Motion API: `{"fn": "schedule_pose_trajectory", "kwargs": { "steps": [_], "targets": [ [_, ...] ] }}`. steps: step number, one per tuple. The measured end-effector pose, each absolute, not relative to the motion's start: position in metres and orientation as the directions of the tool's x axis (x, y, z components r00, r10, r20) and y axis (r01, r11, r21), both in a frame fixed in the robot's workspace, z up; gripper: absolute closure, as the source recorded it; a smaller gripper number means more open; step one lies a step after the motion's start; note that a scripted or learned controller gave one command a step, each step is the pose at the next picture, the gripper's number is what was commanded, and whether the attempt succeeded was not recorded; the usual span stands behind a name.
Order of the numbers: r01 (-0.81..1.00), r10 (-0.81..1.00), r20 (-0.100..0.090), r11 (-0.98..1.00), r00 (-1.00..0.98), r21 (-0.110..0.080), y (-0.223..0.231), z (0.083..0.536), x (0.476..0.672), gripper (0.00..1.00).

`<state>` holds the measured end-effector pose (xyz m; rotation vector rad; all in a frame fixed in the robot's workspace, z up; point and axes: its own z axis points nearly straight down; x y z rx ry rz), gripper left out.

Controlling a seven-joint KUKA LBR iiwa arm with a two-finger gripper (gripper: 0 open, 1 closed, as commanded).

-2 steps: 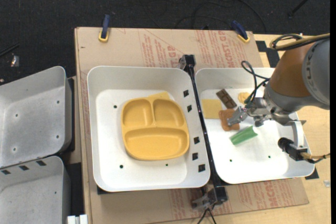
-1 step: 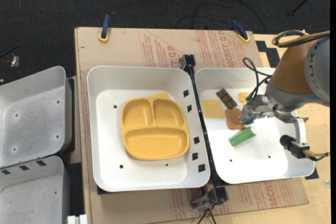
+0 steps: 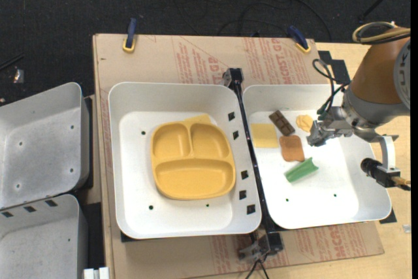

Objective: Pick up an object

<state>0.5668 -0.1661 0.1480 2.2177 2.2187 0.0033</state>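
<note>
The right bin (image 3: 339,206) holds several small objects: a pale yellow flat square (image 3: 264,135), a dark brown bar (image 3: 281,121), an orange-brown block (image 3: 292,148), a small yellow round piece (image 3: 304,121) and a green block (image 3: 301,170). My gripper (image 3: 318,134) hangs over the right bin, just right of the orange-brown block and below the yellow round piece. It touches none of them that I can see. The grey wrist above it hides how the fingers stand.
The left bin (image 3: 130,206) holds a yellow divided tray (image 3: 193,161). A black divider (image 3: 245,140) runs between the bins. The arm's orange band (image 3: 382,68) rises at the right. A black fitting (image 3: 379,170) sits over the right bin's right edge. White panels (image 3: 39,140) lie at far left.
</note>
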Motion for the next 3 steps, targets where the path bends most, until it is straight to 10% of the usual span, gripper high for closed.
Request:
{"fn": "schedule_pose_trajectory", "kwargs": {
  "steps": [3],
  "targets": [
    [1.0,1.0,0.002,0.007,-0.007,-0.001,-0.106,0.225,0.548,1.0]
  ]
}}
